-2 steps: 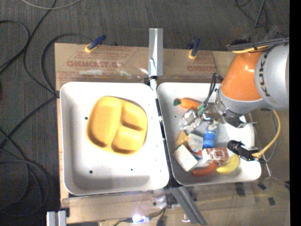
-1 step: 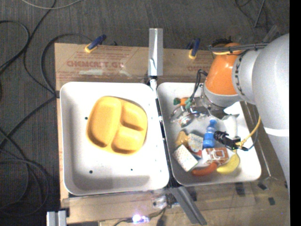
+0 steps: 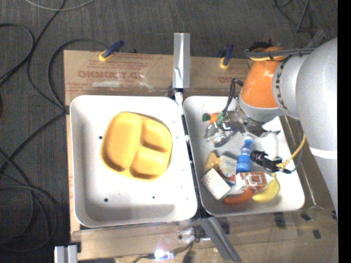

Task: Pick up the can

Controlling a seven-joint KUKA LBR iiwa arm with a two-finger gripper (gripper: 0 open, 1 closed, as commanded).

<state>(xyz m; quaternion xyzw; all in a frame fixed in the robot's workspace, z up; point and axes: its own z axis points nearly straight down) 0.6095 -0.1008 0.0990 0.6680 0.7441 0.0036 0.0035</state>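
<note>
The right bin [image 3: 293,199] holds a heap of small items. A short red-and-white labelled item [image 3: 254,178], which looks like the can lying on its side, rests in the front part of the heap beside a banana [image 3: 267,190]. My gripper [image 3: 218,129] hangs low over the bin's back left part, behind and to the left of that item and apart from it. The orange-banded wrist [image 3: 260,89] rises behind it. Nothing shows in the gripper's grasp.
Around the can lie a blue-capped bottle [image 3: 243,158], a white box [image 3: 216,183], a red sausage [image 3: 238,199] and a brown item [image 3: 214,160]. A small orange and green piece [image 3: 208,116] sits by the gripper. The left bin [image 3: 88,201] holds a yellow divided tray [image 3: 138,145].
</note>
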